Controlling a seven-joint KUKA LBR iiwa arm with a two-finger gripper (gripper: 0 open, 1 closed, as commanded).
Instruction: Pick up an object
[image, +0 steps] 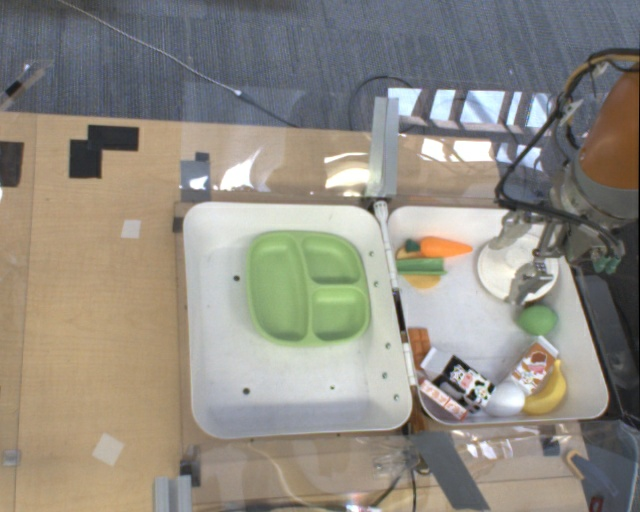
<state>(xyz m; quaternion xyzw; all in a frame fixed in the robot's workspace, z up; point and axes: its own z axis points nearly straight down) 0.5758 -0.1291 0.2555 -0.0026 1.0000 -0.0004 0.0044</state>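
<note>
The tool (527, 262) hangs over a white plate (497, 272), partly covering it; its fingers look spread with nothing between. A green ball (537, 320) sits just below.

The divided plate (307, 287) lies in the middle of the left bin (220, 400). In the right bin (590, 400), the carrot (443, 247) is near the far left corner, the ball (537, 320) by the right edge, and the banana (548, 394) in the near right corner.
</note>
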